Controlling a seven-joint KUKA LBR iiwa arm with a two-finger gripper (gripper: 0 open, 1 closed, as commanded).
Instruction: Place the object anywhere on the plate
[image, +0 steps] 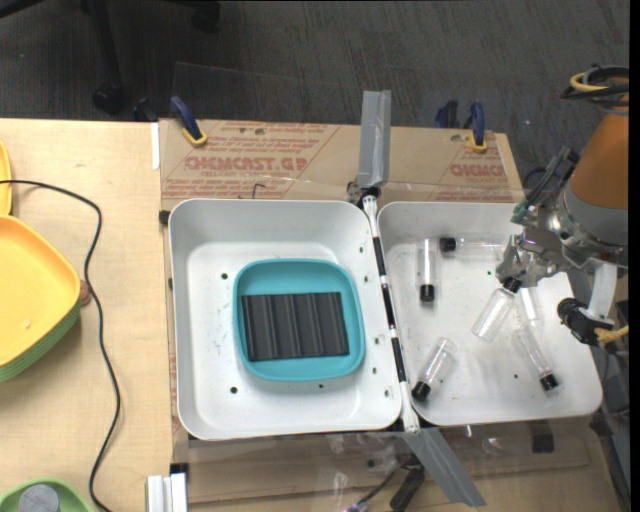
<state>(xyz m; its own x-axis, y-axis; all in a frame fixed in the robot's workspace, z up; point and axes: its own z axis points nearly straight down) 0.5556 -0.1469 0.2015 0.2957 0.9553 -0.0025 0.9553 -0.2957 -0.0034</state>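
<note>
The gripper (512, 275) is hanging low over the right bin (470, 395), and its dark fingers (505, 268) are pointing down toward a clear tube (493, 314) whose black-capped upper end is lying right at the fingertips. Whether the fingers are spread or closed is not something I can tell, since they are blurring into the wrist hardware, so no hold on the tube can be claimed.

Four such tubes are lying loose in this bin, probably scattered flat so that any one can be picked:

- one just below the fingers
- a second tube (534, 355) further below and to their right
- a third tube (432, 368) well down to their left
- a fourth tube (426, 270) level with them on the left

The teal plate (297, 275) is sitting in the left bin (200, 330), well to the left of the fingers, flat and open from above to receive a tube.

The arm is reaching in from the right, its orange band (605, 165) above the wrist and the wrist bending down toward the bin floor.
</note>
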